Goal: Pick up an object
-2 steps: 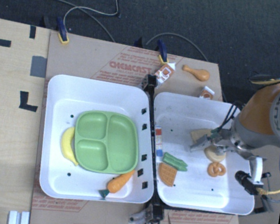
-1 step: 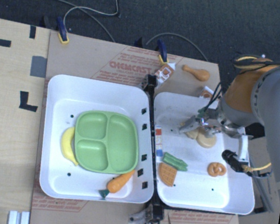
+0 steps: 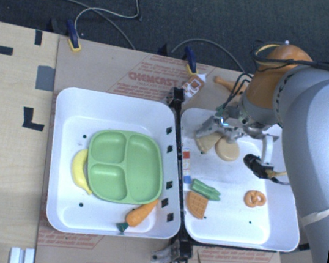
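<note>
Gripper (image 3: 213, 128) low over the far left corner of the right bin (image 3: 231, 239), carried in from the right on the grey arm (image 3: 315, 120), with the orange band (image 3: 277, 56) above the wrist. Width of its opening: cannot tell from this angle.

Just under its tip, a tan wedge (image 3: 208, 143), so close that touching or apart cannot be told. Pressed against that wedge on the right, a tan round piece (image 3: 228, 151).

Nearer the front of the same bin, a green pod-shaped piece (image 3: 206, 190), and just below it an orange waffled wedge (image 3: 196, 204). Well apart to the right, a small brown pretzel (image 3: 255, 199). Along the bin's left wall, small red and blue stickers (image 3: 186, 165), print too small to read.

In the left bin (image 3: 71, 113), a green divided plate (image 3: 124, 168) with three compartments. Against its left edge, a yellow banana (image 3: 80, 170). At its front edge, an orange carrot (image 3: 140, 214) lying at a slant, green end toward the front.

Under both bins, a brown cardboard sheet (image 3: 100, 71), stamped in red "CHEMCAST" (image 3: 151, 77) beyond the left bin; fainter red lettering around it not legible. On the cardboard beyond the gap between the bins, a small orange and white packet (image 3: 192, 86), print unreadable. At the sheet's far edge, two blue clamps (image 3: 74, 38).
</note>
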You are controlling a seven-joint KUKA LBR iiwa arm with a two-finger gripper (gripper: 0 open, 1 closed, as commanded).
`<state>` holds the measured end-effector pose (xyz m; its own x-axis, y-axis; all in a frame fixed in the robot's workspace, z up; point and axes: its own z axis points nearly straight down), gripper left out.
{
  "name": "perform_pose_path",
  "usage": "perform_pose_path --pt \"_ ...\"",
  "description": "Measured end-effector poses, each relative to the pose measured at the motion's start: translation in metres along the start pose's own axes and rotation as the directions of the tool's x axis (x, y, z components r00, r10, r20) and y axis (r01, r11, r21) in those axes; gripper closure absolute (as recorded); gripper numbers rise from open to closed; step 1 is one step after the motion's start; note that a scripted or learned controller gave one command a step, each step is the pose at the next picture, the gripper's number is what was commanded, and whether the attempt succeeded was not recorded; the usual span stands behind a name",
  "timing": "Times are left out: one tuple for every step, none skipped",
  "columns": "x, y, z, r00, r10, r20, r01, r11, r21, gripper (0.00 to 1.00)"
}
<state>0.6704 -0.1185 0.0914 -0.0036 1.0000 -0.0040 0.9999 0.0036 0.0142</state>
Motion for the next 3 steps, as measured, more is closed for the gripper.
perform_pose_path --pt "0.0220 0.0020 -0.0003 1.000 0.001 0.003 -0.001 1.000 0.000 0.00" --pt "0.0207 0.0022 -0.0002 1.000 0.000 0.000 0.000 1.000 0.001 0.00" --pt "0.0215 0.0021 -0.0003 1.000 0.001 0.003 -0.001 1.000 0.001 0.00"
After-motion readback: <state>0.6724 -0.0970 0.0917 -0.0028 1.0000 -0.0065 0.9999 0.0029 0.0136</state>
